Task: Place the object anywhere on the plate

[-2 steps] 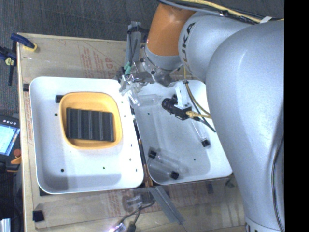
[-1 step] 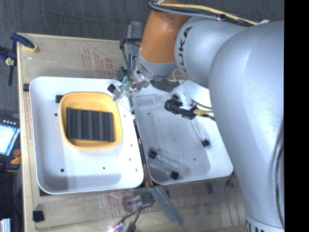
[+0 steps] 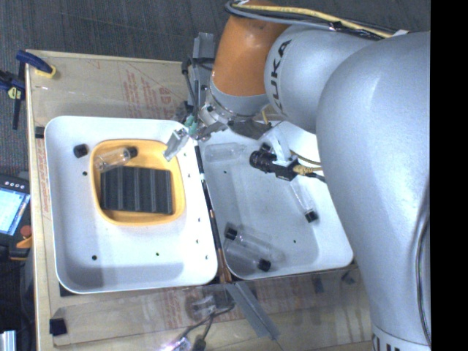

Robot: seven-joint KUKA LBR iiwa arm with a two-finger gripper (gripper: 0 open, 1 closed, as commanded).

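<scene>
The grey arm is reaching in from the right and is bending down toward the left. Its orange band is sitting just above the wrist. The gripper is pointing down and left, its thin fingers close together.

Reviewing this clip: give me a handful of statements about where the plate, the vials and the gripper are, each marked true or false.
1. The yellow plate with the dark ridged centre sits in the left bin. True.
2. A clear vial lies on the plate's upper left rim. True.
3. The plate is in the right bin. False: it is in the left bin; the right bin holds clear vials with black caps.
4. The gripper is down at the near edge of the right bin. False: it is over the plate's upper right corner, near the divide between the bins.
5. The arm enters from the right of the view. True.
</scene>
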